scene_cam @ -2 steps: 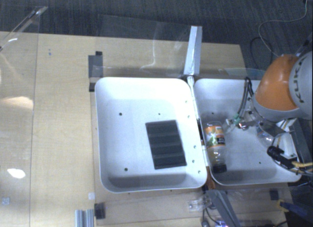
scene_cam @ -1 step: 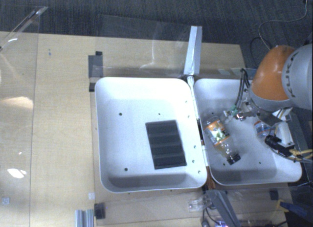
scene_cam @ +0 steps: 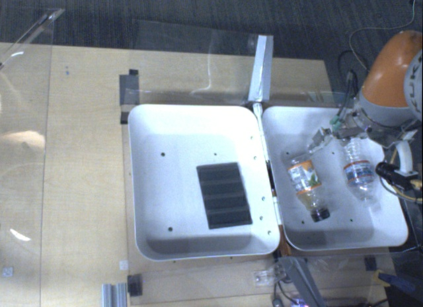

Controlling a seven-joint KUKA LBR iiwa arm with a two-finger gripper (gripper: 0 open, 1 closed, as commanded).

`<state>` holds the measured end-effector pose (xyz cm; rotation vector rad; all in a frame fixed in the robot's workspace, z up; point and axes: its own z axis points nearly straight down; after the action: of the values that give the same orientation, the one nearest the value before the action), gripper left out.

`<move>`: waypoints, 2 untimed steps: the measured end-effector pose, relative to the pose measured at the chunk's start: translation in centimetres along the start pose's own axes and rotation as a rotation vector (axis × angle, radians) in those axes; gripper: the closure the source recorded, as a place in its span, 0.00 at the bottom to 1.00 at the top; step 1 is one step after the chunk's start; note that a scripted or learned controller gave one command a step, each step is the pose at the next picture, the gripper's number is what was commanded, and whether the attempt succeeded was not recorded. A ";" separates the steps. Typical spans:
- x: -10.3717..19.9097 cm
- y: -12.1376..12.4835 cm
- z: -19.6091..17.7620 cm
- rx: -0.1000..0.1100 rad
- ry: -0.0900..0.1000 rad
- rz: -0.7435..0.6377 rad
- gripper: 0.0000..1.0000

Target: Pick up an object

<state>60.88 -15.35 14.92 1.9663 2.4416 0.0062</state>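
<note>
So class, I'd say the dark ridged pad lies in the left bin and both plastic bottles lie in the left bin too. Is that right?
Not quite. The dark ridged pad does lie in the left bin, but both plastic bottles, one with an orange label and a clear one, lie in the right bin, as the camera view shows.

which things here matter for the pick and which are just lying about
For the job:
pincer
orange-label bottle
clear bottle
right bin

Lying about:
black ribbed pad
left bin
cables
</note>
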 end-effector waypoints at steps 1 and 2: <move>6.1 -0.2 5.8 0.001 0.002 -0.005 0.00; 7.1 -5.8 5.8 -0.008 -0.002 -0.088 0.00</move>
<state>53.75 -9.68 9.04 1.8525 2.5208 0.0139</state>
